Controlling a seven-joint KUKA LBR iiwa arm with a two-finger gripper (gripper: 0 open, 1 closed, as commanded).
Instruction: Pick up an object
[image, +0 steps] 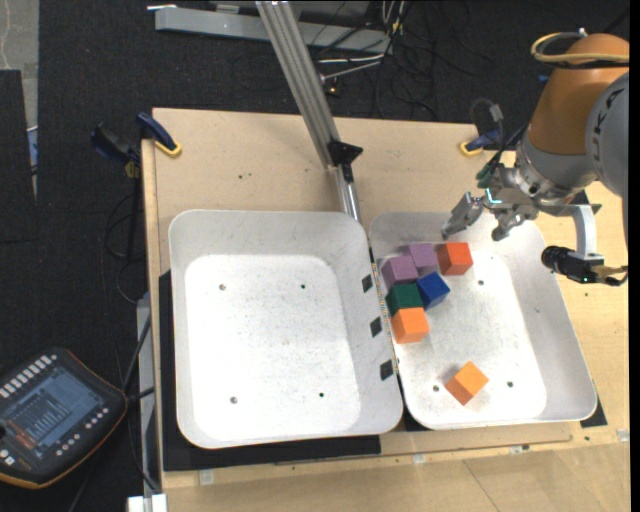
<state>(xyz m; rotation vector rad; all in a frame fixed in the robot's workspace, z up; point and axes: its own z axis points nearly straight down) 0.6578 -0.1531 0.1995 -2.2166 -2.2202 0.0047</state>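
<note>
Blocks (425, 285): three orange, two purple, one green, one blue

1. The grey arm's two-finger gripper (482, 218) hangs open over the right white bin (560, 345), above the far end.
2. A red-orange cube (456, 257) lies just beside purple (411, 264), blue (433, 289), green (404, 297) and orange (410, 324) cubes.
3. Another orange cube (466, 383) lies apart.

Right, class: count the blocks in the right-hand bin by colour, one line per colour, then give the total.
Orange blocks: 3, one by the hand, one in the cluster, one alone near the front
Purple blocks: 2
Green block: 1
Blue block: 1
Total: 7 blocks
</note>
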